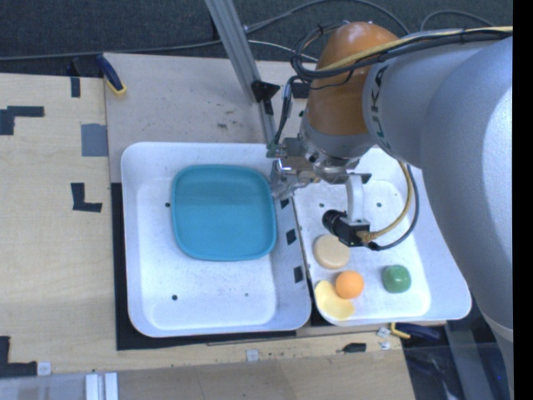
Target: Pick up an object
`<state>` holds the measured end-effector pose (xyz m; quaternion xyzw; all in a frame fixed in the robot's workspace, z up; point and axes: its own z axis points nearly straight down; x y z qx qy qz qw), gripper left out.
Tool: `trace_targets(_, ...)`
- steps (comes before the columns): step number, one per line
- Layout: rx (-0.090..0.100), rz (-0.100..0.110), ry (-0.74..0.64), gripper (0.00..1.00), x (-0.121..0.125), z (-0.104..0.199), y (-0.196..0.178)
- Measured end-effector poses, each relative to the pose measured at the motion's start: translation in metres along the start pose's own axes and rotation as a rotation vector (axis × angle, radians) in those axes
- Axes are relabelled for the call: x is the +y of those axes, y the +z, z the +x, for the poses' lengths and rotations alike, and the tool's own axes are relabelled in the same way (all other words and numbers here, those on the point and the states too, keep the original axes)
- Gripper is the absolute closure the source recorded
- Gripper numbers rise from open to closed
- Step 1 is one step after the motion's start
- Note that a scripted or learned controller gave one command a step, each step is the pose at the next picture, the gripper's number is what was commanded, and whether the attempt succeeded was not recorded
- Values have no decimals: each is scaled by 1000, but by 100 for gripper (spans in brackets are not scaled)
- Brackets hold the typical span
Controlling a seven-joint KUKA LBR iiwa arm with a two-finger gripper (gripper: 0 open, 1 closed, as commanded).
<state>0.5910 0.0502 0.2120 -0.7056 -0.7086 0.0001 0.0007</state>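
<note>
Pale wood table (50, 248) with bits of dark tape (81, 197) stuck on it over at the left, and dark carpet (125, 11) running along the back. Moving in, the left bin (216, 298) has a blue plate (223, 212) lying flat in its upper half, pretty much squared up with the bin walls. Behind that bin a slanted metal bar (237, 48) comes down toward the seam where the two bins meet.

The jaws sit right about there too, over the top end of that seam and just beside the plate's upper right corner. Honestly can't tell if they're released or clenched, since the wrist is in the way and it's all a grey blur from this angle.

The right bin (433, 294) is where the small stuff is, all bunched toward the near end and well apart from the jaws. There's a beige disc (331, 252), then an orange ball (349, 285) just below it. The ball is touching a yellow piece (333, 307) that lies against the near wall. A green ball (396, 278) sits a bit off to their right on its own.

The big grey arm (450, 123) takes up the right side, with its orange band (350, 52) hanging above the far end of the right bin
</note>
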Motion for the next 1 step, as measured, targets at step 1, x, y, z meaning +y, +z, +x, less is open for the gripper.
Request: trace_targets(1, 0, 0, 0, 100, -30, 43, -4)
